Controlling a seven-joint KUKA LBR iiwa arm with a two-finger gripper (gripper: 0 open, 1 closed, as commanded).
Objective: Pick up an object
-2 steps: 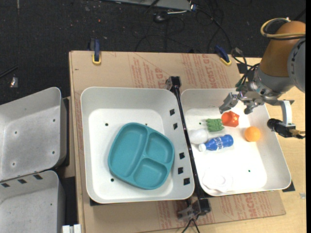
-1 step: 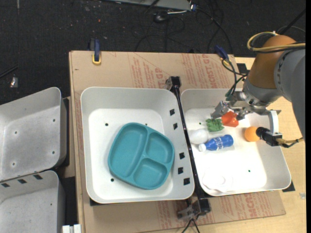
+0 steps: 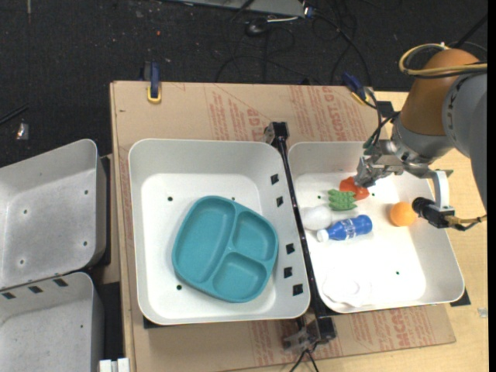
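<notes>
Nearest the camera, at about six o'clock in the right bin [image 3: 434, 285], a flat white lid-like piece [image 3: 346, 291] lies against the front wall. In the left bin [image 3: 147, 208], a teal divided plate [image 3: 225, 248] with three compartments rests tilted across the floor, filling much of the middle.

Farther in, near the centre of the right bin, a small blue bottle [image 3: 349, 228] with a white cap lies on its side, cap pointing toward nine o'clock. Just beside it at ten o'clock sits a white rounded object [image 3: 315, 217], close to the divider between the bins. An orange ball [image 3: 402, 214] rests at three o'clock from the bottle, apart from it, with a black fitting of the arm just beside it.

Beyond the bottle, at twelve o'clock, a green toy [image 3: 340, 200] touches a red object [image 3: 350, 186]. The hand [image 3: 370, 171] hangs right over the red object's far edge, toward one o'clock; whether its fingers are spread or closed cannot be told, and nothing is visibly gripped. The grey arm [image 3: 457, 115] with its orange band enters from three o'clock.

Both bins sit on a brown cardboard-covered surface [image 3: 217, 107].
</notes>
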